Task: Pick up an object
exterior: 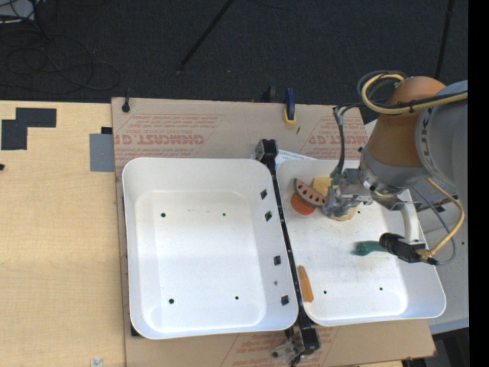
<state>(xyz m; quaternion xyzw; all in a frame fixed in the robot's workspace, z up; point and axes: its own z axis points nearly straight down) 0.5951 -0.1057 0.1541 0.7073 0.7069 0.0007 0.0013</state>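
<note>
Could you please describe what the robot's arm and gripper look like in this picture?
The arm is grey, with a rounded orange band above the wrist. Yellow and dark cables loop around it. The gripper is a compact grey metal assembly.

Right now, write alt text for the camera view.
A grey robot arm reaches from the right, its gripper low in the right white bin among small objects: an orange-red piece, a green-handled tool and an orange stick. A left white bin sits beside it.
</note>
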